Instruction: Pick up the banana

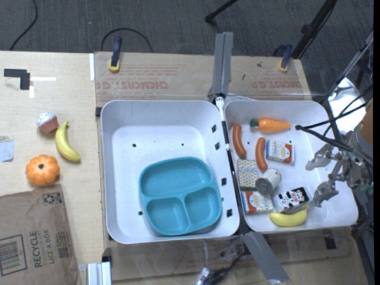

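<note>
I see the banana (289, 217) at the right bin's (343, 217) front edge, touching a carton (293, 198). End effector (326, 174) open, empty, w/ fingers just above-right; I could snag the carton instead.

Yellow banana (289, 218), orange carrot (274, 124), blue tray (178, 195).

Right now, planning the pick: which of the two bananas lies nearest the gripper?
The banana in the right bin, at its front edge beside the gripper. The other banana lies outside the bins, far left.
</note>
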Tool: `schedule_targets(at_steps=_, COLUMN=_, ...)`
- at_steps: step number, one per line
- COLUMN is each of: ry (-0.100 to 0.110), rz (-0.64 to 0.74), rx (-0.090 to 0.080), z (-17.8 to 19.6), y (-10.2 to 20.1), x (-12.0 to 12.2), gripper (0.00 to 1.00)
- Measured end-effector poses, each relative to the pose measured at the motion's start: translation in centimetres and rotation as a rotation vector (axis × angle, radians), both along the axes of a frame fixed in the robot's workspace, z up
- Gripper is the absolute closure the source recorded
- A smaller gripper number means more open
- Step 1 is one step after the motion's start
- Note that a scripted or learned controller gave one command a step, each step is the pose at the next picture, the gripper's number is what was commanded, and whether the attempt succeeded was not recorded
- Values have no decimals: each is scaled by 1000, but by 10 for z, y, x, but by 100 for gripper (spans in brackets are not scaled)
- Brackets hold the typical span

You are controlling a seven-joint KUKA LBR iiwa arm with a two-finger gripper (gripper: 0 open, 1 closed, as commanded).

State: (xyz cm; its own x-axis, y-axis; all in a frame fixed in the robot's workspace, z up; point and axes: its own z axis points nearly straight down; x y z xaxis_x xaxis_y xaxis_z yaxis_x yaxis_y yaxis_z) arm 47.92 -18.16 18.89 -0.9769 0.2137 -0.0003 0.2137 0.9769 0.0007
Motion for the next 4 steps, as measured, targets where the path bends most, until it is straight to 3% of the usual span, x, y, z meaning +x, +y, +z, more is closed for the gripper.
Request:
schedule_targets(at_steps=1, ry=-5, rz=324, rx=-2, z=53, y=9, x=0, gripper=0)
schedule_targets(at_steps=2, ry=-2, rz=430, rx=0, z=7, y=69, x=4, gripper=0)
schedule_targets(at_steps=3, ry=-17, rz=621, rx=-10, z=-49, y=58, x=11, gripper=0)
schedule_targets(at_steps=4, ry=-3, rz=851, rx=0, z=-69, y=25, x=9, gripper=0)
